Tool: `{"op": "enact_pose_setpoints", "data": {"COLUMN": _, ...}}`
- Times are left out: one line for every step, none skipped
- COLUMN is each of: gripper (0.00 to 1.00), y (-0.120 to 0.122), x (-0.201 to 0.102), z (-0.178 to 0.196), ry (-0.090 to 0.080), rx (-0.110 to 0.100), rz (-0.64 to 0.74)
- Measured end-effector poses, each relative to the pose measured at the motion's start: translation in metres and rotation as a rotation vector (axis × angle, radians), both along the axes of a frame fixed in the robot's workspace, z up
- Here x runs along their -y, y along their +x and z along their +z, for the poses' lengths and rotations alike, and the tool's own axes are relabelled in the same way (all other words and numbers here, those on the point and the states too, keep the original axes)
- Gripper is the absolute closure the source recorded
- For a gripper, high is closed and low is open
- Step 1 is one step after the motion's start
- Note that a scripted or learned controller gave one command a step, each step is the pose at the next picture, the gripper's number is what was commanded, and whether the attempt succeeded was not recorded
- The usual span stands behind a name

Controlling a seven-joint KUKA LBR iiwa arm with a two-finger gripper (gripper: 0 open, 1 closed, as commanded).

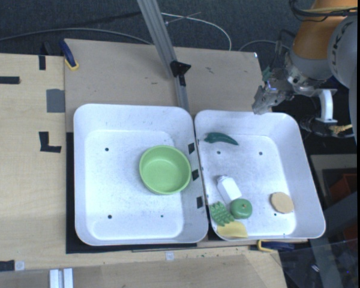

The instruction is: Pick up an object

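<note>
Left bin: shallow white plastic bin (96, 161) on the pale wooden desk (24, 179); holds one round light-green plastic bowl (164, 170), upright, set right of the bin's centre and near the wall shared with the other bin.

Right bin: shallow white plastic bin (300, 161), its left wall touching the left bin's right wall; holds six small things.

Right bin, far side: one dark-green curved pepper-shaped toy (221, 138), lying flat near the far left corner, apart from the rest.

Right bin, middle: one small white cylindrical bottle (229, 189), lying on its side, tilted.

Right bin, near side: one round green lid-like disc (240, 208), just beside the low end of the white bottle; one green ridged block (219, 212) at the near left, just beside the disc; one flat yellow piece (233, 229) against the near wall, under the block and disc.

Right bin, near right: one tan round flat cookie-shaped piece (282, 203), well apart from the cluster.

Count: bins 2; bowls 1; loose small things 6, all in the right bin.

Arm: grey with an orange band (324, 23), reaching in from the right, above the far right corner of the right bin.

Pincer: metal two-finger pincer (263, 104), pointing down over the far rim of the right bin; nothing visible between its fingers; cannot tell whether released or clenched.

Task thing: none lifted; all seven candidates rest on the bin floors.

Desk extras: grey metal pole (159, 35) slanting across the far side with a black clamp (180, 69); blue-and-yellow clamp (69, 56) at the far left corner.
</note>
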State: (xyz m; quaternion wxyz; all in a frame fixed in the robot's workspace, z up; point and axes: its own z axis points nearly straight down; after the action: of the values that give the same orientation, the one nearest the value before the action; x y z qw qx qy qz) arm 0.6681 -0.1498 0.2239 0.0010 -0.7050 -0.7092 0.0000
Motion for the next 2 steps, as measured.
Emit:
{"op": "enact_pose_setpoints", "data": {"gripper": 1.00, "y": 0.001, "x": -0.045, "z": -0.004, "ry": 0.000, "rx": -0.001, "rz": 0.000}}
{"op": "enact_pose_setpoints", "data": {"gripper": 1.00, "y": -0.002, "x": -0.096, "z": -0.013, "ry": 0.000, "rx": -0.002, "rz": 0.000}}
